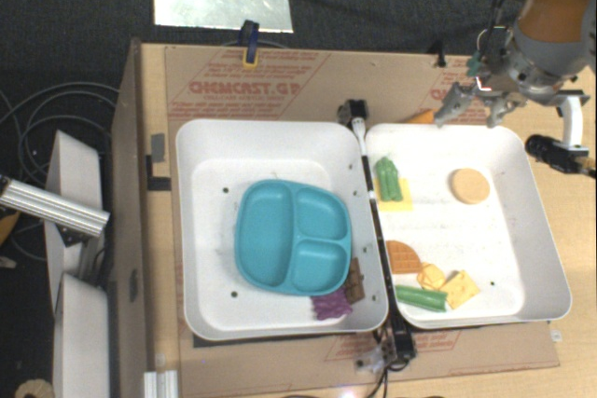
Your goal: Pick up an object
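Note:
My gripper (pixel 476 110) hangs open above the far rim of the right bin (pixel 536 228), with nothing between its fingers. Below it in the bin lies a round tan cookie (pixel 470 185). A green toy (pixel 387 179) rests on a yellow piece (pixel 397 202) near the bin's left wall. At the near end lie a brown waffle (pixel 402 256), a yellow ring (pixel 431 276), a yellow wedge (pixel 463 289) and a green pod (pixel 420 297). An orange item (pixel 422 116) sits just outside the far rim, left of the gripper.
The left bin (pixel 210 200) holds a teal divided plate (pixel 292 236), with a purple bunch (pixel 328 305) and a brown piece (pixel 354 284) at its near right corner. A black clamp (pixel 355 113) stands where the bins meet. A black fixture (pixel 560 152) juts in at the right.

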